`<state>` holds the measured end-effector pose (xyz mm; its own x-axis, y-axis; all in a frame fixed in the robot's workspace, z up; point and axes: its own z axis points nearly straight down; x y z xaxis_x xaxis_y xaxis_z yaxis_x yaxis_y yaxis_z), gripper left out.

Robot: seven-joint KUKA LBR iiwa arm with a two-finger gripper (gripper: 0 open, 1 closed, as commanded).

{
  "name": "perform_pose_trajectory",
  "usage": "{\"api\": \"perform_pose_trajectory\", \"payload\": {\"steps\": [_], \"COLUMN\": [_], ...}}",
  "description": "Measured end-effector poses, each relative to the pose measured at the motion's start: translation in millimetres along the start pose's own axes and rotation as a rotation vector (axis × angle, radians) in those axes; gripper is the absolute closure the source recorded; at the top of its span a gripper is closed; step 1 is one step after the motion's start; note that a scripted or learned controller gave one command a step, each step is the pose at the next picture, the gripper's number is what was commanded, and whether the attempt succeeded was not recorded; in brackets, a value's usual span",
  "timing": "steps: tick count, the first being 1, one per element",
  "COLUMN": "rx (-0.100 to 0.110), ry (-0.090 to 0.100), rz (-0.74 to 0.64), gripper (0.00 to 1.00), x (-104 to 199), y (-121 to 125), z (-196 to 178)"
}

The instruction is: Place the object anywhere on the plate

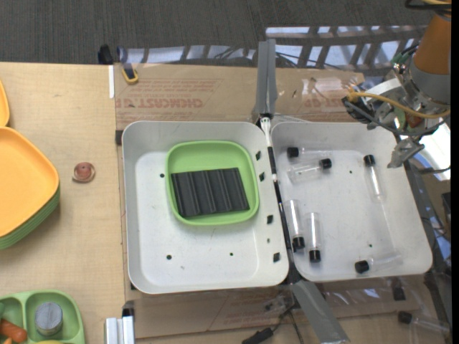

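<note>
Robotics laboratory: two white bins [143, 264] on a cardboard-lined counter [64, 113], clear capped tubes [308, 169], exposed cabling [380, 110], metal framing [337, 34], grey carpet floor [179, 13].

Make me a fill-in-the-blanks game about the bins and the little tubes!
1. The green plate sits in the ____ bin.
2. The black ridged block lies on the ____.
3. The clear tubes have caps coloured ____.
4. The stack of plates at the table's left edge is coloured ____.

Missing words: left; plate; black; orange
</note>
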<state>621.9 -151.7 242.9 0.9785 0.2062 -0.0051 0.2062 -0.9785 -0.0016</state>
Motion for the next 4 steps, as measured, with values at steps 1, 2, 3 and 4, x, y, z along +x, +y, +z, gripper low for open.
{"api": "perform_pose_trajectory", "payload": {"steps": [1, 2, 3, 4], "rx": [0.0, 0.0, 0.0, 0.0], "ry": [0.0, 0.001, 0.0, 0.001], "rz": [0.01, 0.008, 0.01, 0.007], "gripper": [0.0, 0.0, 0.0, 0.0], "x": [-8.1, -15.2, -36.0, -38.0], "y": [-1.6, -38.4, -31.6, -73.3], "z": [10.5, 10.6, 20.1, -1.7]}}
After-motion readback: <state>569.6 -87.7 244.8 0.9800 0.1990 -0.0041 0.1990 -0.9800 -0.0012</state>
